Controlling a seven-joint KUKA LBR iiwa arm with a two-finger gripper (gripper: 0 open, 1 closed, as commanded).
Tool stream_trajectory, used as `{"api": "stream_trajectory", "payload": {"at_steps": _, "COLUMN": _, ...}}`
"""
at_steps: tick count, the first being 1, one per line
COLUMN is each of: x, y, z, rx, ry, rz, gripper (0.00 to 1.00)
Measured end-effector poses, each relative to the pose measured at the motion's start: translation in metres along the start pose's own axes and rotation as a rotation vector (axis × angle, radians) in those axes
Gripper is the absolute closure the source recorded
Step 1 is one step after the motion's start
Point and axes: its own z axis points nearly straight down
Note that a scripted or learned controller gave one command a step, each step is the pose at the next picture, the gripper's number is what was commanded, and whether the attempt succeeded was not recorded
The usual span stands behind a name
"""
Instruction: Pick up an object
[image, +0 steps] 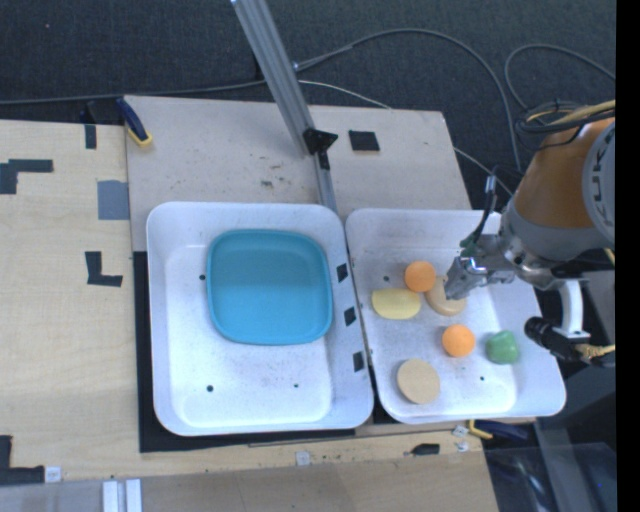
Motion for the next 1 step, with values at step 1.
{"api": "stream_trajectory", "payload": {"at_steps": 1, "x": -0.0009, "y": 0.0092, "z": -0.0463, "rx": 0.0, "ry": 0.0, "rz": -0.001, "gripper": 1.0}}
